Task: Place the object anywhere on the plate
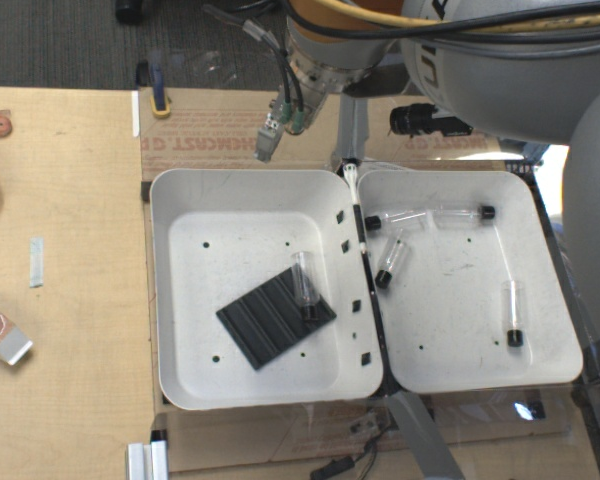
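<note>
A dark ribbed rectangular plate (pixel 265 323) lies at a slant on the floor of the left bin (pixel 180 268). A clear tube with a black cap (pixel 302 283) rests on the plate's right corner, cap end toward the front. The arm's grey and orange wrist (pixel 325 28) hangs over the back of the bins. Below it, the gripper (pixel 351 148) shows as a grey vertical part above the back rim where the two bins meet, well apart from the tube and plate.
The right bin (pixel 460 368) holds several more clear capped tubes, such as one (pixel 390 263) near the divider and one (pixel 512 313) at the right. A loose cable plug (pixel 270 136) dangles behind the left bin. Small items lie on the wooden bench (pixel 60 218) at left.
</note>
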Tool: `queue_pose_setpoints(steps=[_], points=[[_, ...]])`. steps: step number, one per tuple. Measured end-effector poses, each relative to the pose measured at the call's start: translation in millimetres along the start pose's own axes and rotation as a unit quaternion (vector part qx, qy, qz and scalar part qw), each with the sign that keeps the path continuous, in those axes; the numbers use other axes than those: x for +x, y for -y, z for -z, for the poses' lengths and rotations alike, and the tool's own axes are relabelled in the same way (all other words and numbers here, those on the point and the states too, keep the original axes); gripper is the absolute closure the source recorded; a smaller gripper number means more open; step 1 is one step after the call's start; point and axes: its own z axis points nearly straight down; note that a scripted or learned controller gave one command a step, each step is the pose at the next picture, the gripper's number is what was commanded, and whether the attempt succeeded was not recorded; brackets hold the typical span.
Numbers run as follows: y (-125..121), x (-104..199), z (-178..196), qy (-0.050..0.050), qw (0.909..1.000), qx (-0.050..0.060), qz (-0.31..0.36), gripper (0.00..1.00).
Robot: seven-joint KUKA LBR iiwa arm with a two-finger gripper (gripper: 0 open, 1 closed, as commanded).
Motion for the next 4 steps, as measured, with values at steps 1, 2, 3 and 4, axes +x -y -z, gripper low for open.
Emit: queue_pose_setpoints(steps=[1,2,3,4], points=[[-29.0,25.6,-23.1,-0.001,0.9992,0.001,0.04,1.0],[-25.5,32.6,-20.9,-0.001,0.9927,0.001,0.121,1.0],[-2.1,69.8,9.4,-0.001,0.9834,0.0,0.182,1.0],[14.1,95.6,-4.9,-0.001,0.9757,0.0,0.219,1.0]])
